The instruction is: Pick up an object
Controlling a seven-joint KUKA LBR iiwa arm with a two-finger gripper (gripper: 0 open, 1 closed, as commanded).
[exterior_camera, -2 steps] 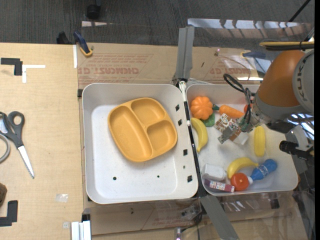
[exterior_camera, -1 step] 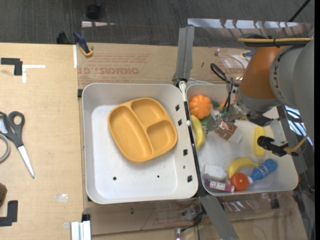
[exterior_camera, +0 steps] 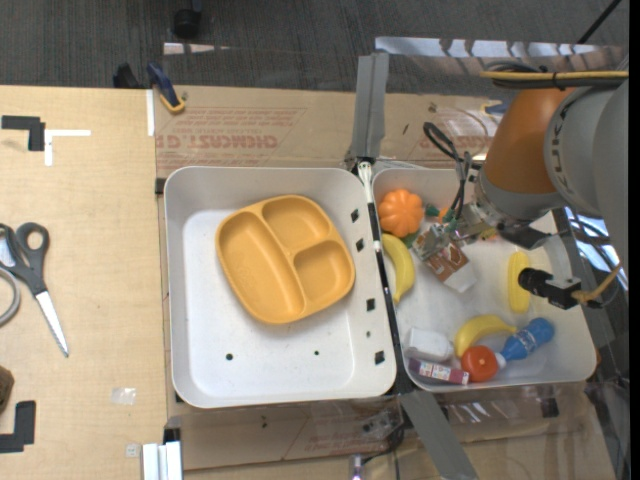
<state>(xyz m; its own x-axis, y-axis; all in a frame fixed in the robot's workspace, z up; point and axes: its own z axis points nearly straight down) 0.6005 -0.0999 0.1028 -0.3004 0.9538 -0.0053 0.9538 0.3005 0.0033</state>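
- End effector [exterior_camera: 452, 230]: we find it low in the right bin [exterior_camera: 575, 363], over a small brown packet [exterior_camera: 447, 258]; grip state we cannot tell.
- Pick: we judge nothing lifted yet.

A light wooden bench top [exterior_camera: 80, 298] fills the left side, with a flattened brown cardboard sheet [exterior_camera: 255, 128] (printed lettering reads upside down) lying along its far edge. Grey-handled scissors [exterior_camera: 35, 273] rest near the left edge, and black brackets [exterior_camera: 25, 128] sit beside white tape marks. Beyond the bench lies dark grey carpet [exterior_camera: 300, 13], evenly lit
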